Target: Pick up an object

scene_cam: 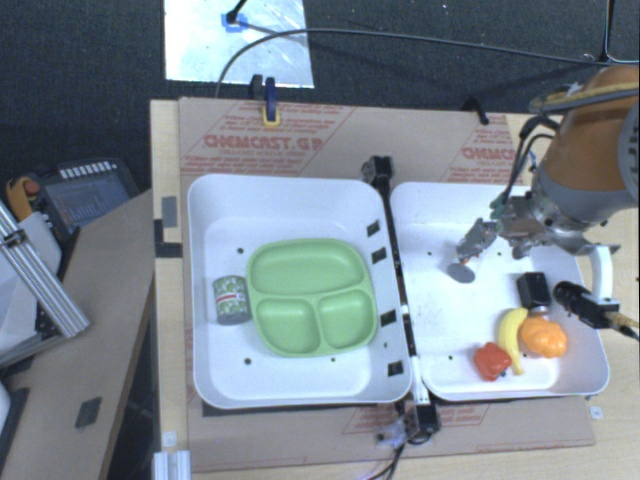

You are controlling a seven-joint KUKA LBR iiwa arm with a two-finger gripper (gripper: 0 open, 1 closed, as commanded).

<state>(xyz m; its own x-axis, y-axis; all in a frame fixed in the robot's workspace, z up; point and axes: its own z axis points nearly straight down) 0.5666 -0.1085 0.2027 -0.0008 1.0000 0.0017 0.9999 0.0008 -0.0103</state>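
- In the right bin, a banana, orange fruit and red piece are clustered (near corner).
- The tool is hung apart; its state cannot be told.
- One fruit should be centred on before descent.

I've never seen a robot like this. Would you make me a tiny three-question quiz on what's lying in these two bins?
1. True or false: the green divided tray lies in the left bin.
2. Which sits beside the tray's left edge? A) small can B) banana C) orange fruit
3. Fill in: the red item lies in the ___ bin.

Key: 1 true; 2 A; 3 right.
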